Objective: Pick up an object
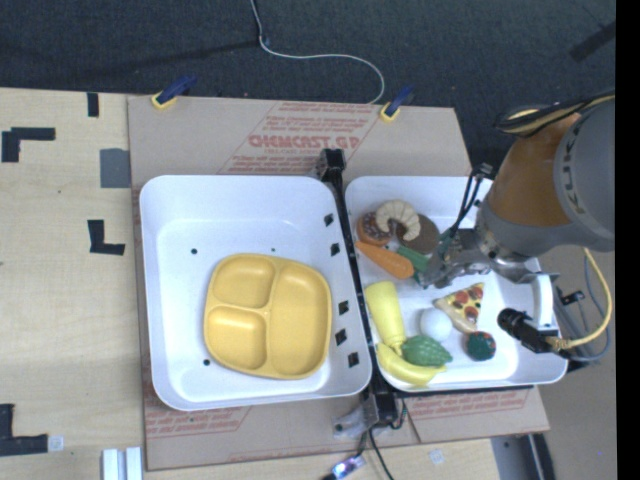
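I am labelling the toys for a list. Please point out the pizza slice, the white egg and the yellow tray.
pizza slice (463, 305), camera view, on its topping.
white egg (435, 323), camera view, on its top.
yellow tray (268, 315), camera view, on the middle divider.

toy foods (430, 308) clustered, right bin (520, 368)

You have two white bins: the left bin (170, 228) and the right bin (530, 368). In the left one you see one yellow divided plate (267, 314). In the right one, count one doughnut (397, 223), one carrot (385, 259), one banana (392, 333), one white egg (436, 323), one pizza slice (464, 306), one green leafy piece (426, 351) and one small dark green ball (481, 345).
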Controlling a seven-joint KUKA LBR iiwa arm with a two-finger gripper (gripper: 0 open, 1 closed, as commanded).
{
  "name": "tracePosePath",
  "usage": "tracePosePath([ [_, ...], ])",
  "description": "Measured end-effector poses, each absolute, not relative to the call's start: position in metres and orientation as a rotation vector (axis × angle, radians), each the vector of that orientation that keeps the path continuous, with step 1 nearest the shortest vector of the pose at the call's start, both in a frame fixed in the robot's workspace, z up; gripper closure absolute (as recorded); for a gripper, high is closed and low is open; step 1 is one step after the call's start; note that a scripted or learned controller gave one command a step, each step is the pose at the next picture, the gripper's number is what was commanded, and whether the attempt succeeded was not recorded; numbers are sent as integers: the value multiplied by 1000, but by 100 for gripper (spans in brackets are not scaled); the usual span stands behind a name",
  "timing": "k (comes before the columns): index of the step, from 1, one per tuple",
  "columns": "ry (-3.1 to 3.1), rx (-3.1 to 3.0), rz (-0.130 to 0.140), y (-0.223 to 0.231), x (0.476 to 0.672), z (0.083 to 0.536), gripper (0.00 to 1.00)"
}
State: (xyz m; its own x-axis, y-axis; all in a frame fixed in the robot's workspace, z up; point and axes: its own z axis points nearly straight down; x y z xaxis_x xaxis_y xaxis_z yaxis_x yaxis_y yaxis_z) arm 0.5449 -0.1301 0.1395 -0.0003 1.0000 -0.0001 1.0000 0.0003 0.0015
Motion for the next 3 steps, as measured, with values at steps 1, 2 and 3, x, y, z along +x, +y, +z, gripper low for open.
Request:
tracePosePath([
  [1, 2223, 2217, 3, -119, 544, 193, 100],
  [2, 2223, 2218, 2, -118, 545, 226, 100],
  [3, 2227, 2215, 2, -86, 592, 225, 100],
])
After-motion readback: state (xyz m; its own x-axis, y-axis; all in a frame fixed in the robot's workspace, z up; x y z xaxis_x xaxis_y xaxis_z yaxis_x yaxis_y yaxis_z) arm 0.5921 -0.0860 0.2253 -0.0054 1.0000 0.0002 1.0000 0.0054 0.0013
